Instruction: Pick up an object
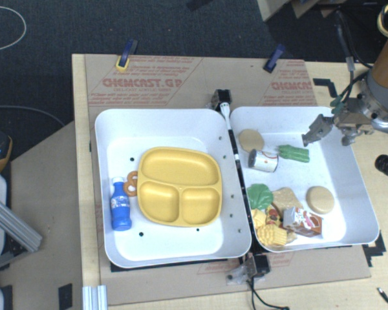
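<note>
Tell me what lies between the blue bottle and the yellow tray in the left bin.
In the camera view, a small tan pretzel sits between the blue bottle and the yellow tray, at the tray's left edge, just above the bottle's cap.

A: Non-task items, located from the fingers?

B: Brown board with red CHEMCAST print spreads to their left. Blue clamp on its far edge, near, up-left of them. Yellow clamp on the same edge, well off left.

A: Others?

B: Black clip left of them. Second clip at the near edge, well below-left. White cable on dark floor, far left.
</note>
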Controlling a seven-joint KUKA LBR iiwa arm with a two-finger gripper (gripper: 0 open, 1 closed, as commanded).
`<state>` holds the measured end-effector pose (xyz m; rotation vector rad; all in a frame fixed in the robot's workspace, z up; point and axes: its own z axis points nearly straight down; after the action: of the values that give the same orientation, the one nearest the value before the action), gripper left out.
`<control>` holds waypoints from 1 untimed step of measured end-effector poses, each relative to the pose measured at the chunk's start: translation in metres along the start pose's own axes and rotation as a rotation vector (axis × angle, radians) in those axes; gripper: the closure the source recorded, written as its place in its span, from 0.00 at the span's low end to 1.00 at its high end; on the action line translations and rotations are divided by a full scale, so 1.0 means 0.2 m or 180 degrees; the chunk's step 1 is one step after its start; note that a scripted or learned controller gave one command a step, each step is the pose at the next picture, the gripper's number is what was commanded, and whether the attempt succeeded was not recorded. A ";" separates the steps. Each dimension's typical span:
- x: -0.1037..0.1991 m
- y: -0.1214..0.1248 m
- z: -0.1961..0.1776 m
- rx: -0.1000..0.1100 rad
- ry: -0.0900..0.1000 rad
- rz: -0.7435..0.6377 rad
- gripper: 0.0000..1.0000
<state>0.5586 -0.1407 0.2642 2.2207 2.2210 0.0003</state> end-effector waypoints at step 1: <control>0.02 -0.02 0.22 0.0017 0.0006 0.0001 0.00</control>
<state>0.5542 -0.1377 0.2211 2.2247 2.2243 -0.0036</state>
